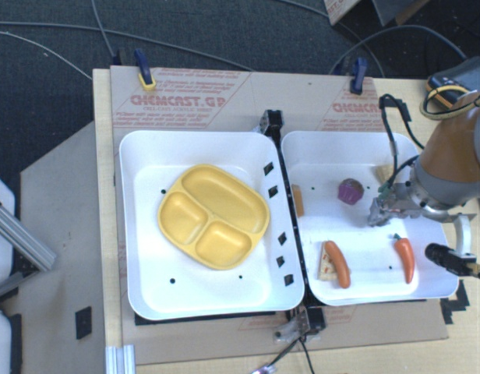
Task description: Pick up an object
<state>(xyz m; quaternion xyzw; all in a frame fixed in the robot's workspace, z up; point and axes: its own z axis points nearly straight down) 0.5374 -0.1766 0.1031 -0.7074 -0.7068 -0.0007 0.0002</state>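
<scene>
- Approach step: pincer point(378, 213) low in right bin point(365, 142), beside purple ball point(350, 192).
- Can't tell if it's open or closed.
- Next: centre over ball, then close.

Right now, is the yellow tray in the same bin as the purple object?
No. The yellow tray lies in the left bin, while the purple object sits in the right bin.

Yellow tray point(214, 216) in left bin point(139, 232), well left of my hand point(378, 215). Two blue clamps point(145, 68) on board point(302, 100), beyond hand.
</scene>
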